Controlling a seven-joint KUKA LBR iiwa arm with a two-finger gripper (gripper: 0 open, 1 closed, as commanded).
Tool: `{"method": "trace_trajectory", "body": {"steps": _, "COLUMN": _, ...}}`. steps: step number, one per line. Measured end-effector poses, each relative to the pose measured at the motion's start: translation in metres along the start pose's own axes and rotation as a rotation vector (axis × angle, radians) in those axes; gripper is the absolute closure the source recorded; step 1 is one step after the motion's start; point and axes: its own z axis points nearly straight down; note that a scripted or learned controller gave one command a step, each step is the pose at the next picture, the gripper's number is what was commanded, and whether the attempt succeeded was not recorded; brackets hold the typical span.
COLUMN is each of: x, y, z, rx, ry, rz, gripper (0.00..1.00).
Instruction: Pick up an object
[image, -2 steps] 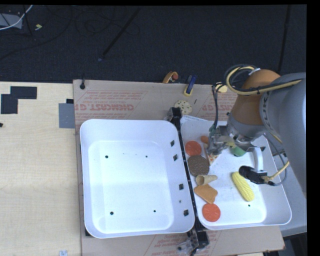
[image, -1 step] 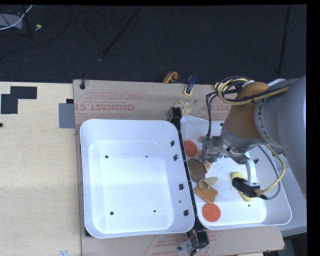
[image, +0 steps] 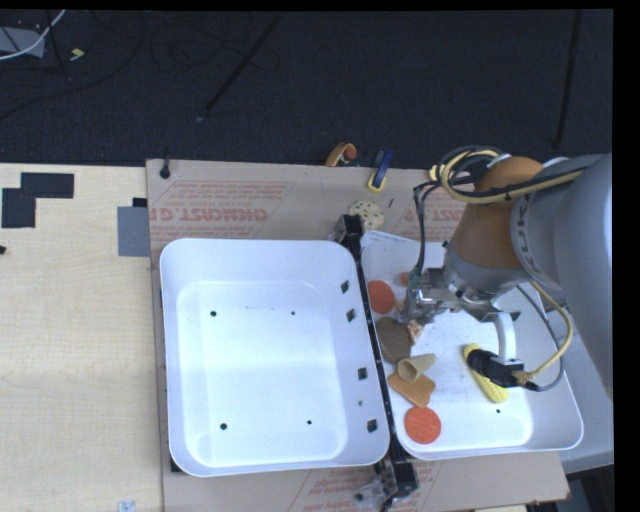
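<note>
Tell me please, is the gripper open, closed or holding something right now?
Gripper: cannot be told; it hangs over the shallow white bin at the view's right, beside a flat brown piece.

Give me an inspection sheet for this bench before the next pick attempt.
Surface: left bin and right bin side by side on printed cardboard.
Job's things: the right bin holds an orange disc, brown piece, tan piece, orange wedge and lower orange disc.
Clutter: spotted round piece on the cardboard, outside the bins.
Grippers: gripper low in the right bin, beside the brown piece; a hold cannot be told.
Cables: yellow and black loops at the wrist.
Surroundings: pale bench; dark floor behind.
</note>
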Motion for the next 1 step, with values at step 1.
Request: {"method": "trace_trajectory", "body": {"steps": 1, "x": -0.0173, "y": 0.0195, "z": 0.0004, "rx": -0.001, "ry": 0.002, "rz": 0.001, "gripper": 1.0}}
